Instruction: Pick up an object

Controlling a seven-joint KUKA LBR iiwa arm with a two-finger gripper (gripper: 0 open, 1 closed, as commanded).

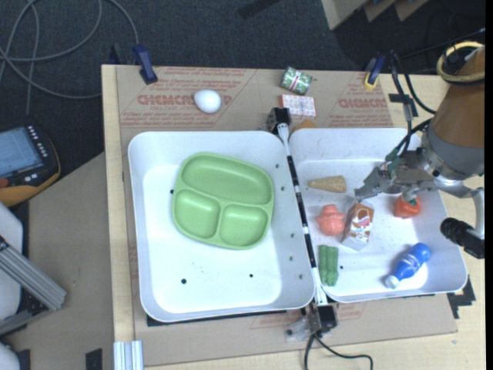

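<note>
Nearest me: green pickle, blue bottle, small carton with unreadable print, right bin. Gripper above carton, fingers spread, pinching nothing. Cardboard on bench reads "CHEMCR…".

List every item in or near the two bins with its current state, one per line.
Green three-compartment plate: flat in left bin.
Small carton: tilted, right bin.
Blue bottle: lying on its side.
Green flat pickle-shaped piece: lying by the divider.
Pink lump: resting beside carton.
Red tomato-like toy: under the arm.
White egg: outside bins.
Gripper: above right bin.
</note>
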